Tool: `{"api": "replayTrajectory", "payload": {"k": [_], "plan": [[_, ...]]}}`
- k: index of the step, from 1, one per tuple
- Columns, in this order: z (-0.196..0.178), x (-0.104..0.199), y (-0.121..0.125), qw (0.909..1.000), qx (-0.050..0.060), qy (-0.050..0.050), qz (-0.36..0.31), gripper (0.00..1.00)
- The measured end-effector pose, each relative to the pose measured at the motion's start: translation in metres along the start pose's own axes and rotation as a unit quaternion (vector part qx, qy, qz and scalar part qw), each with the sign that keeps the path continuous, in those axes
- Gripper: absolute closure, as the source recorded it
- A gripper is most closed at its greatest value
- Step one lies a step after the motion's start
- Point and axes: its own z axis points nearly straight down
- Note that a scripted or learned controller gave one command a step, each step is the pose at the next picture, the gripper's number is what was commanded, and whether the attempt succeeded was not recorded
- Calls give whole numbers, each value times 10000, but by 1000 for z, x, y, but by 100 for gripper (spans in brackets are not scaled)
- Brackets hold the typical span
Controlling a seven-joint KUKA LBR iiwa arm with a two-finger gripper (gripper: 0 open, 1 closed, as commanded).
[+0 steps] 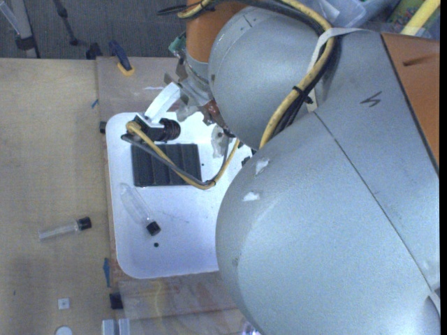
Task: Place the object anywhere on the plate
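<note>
A white bin (140, 257) lies left of centre, and the grey arm covers its right part. On its floor near the back lies a dark ribbed rectangular slab (166, 165). Toward the front sits a small black cube (153, 227), with a clear plastic tube (133, 201) just left of it. My gripper (219, 142) hangs below the orange wrist band, over the bin's back right, just right of the slab. I see nothing held in it. The arm hides the other bin.
A clear tube with a black cap (66, 227) lies on the bench left of the bin. A blue clamp (123, 59) sits at the wooden board's back edge. Small bits (115, 302) lie near the bin's front left corner. The arm's bulk covers the right half.
</note>
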Motion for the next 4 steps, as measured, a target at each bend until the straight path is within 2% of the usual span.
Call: {"api": "replayTrajectory", "payload": {"k": [1, 2, 3, 4], "plan": [[102, 3, 6, 9790, -12, 28, 2040, 0], [185, -59, -39, 9811, -3, 4, 1933, 0], [194, -100, -67, 9800, -13, 58, 1989, 0], [194, -100, -67, 9800, -13, 57, 1988, 0]]}}
